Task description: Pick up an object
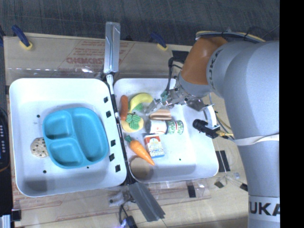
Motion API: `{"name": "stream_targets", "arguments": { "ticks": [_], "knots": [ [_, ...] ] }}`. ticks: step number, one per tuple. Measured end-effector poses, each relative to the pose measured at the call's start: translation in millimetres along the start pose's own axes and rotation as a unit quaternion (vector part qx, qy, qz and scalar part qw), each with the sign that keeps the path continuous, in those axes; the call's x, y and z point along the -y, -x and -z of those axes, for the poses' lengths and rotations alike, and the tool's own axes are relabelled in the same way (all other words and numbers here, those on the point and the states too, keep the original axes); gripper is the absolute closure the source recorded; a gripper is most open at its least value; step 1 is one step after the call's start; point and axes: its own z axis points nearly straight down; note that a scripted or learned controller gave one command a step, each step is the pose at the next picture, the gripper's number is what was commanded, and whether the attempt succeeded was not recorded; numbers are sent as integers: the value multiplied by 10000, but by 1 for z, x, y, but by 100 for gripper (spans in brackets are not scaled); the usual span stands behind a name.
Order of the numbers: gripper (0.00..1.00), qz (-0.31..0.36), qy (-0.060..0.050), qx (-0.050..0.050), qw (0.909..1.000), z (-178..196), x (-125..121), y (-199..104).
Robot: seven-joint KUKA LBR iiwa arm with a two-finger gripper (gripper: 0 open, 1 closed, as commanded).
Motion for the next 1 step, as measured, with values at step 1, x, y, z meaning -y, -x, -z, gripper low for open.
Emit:
{"name": "stream_targets", "arguments": {
  "ticks": [1],
  "knots": [
    [100, 18, 8, 7, 10000, 12, -1, 0]
  ]
}}
